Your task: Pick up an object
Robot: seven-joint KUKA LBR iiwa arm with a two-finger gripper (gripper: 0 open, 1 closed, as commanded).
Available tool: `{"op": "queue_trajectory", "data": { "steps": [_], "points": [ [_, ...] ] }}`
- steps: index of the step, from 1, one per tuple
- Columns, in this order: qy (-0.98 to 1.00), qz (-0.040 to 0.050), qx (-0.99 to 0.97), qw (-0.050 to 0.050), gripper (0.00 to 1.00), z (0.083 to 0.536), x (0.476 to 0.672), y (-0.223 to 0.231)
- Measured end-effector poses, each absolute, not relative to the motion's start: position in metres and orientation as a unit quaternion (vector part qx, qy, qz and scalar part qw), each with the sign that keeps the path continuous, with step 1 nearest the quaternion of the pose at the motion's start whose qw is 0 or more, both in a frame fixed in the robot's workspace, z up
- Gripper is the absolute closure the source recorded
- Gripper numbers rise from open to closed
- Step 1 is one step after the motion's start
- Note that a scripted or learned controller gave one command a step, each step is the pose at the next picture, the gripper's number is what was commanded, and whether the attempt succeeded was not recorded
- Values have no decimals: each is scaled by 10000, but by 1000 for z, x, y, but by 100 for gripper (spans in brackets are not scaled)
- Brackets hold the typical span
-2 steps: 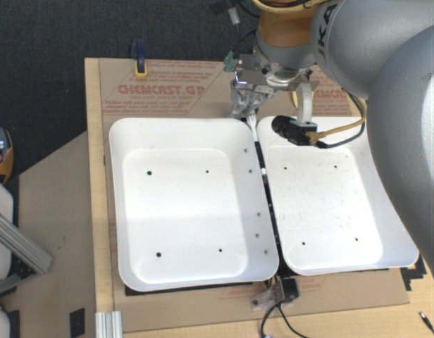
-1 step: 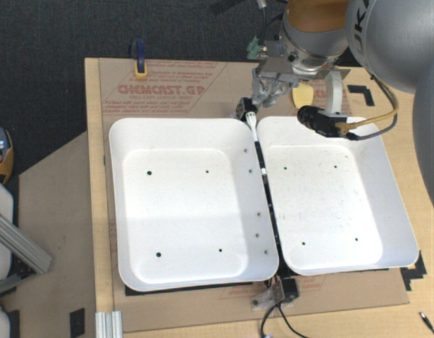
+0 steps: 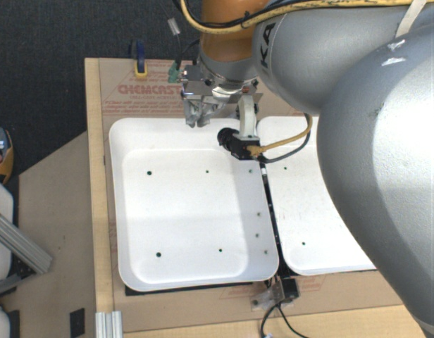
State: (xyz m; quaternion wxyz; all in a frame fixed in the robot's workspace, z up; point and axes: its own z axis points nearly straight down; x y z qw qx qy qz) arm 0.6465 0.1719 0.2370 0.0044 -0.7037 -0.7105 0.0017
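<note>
Nearest the camera, a small black plug with trailing cable (image 3: pixel 284 291) lies on the tan wooden desk (image 3: pixel 104 189), just below the gap between the two bins. The left shallow white plastic bin (image 3: pixel 132 259) shows only four small dark dots on its floor; no loose object to pick up can be made out in it. The right shallow white plastic bin (image 3: pixel 301 252) sits just beside it and is largely covered by the big grey arm (image 3: pixel 372 118) reaching in from the right.

Farther back, the metal two-finger jaws (image 3: pixel 196 118) hang over the far rim of the left bin, below the orange wrist band (image 3: pixel 238 13). Whether the jaws are spread or closed cannot be told from this angle, and nothing is seen between them. A black fitting with a beige cable (image 3: pixel 234 145) sits beside them, above the bin's far right corner.

Beyond, red lettering (image 3: pixel 143 89) marks the desk, a small blue and yellow clamp (image 3: pixel 139 58) grips its far edge, and dark carpet (image 3: pixel 62 20) lies behind.
</note>
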Motion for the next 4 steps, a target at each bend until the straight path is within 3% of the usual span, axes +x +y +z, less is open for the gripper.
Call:
{"op": "queue_trajectory", "data": {
  "steps": [1,2,3,4],
  "points": [
    [-7060,-25,-7082,-28,100,291,652,130],
    [-7081,22,-7062,23,100,245,658,165],
    [-7020,-18,-7122,-74,100,341,668,10],
    [-7089,28,-7053,43,100,259,665,84]
  ]
}}
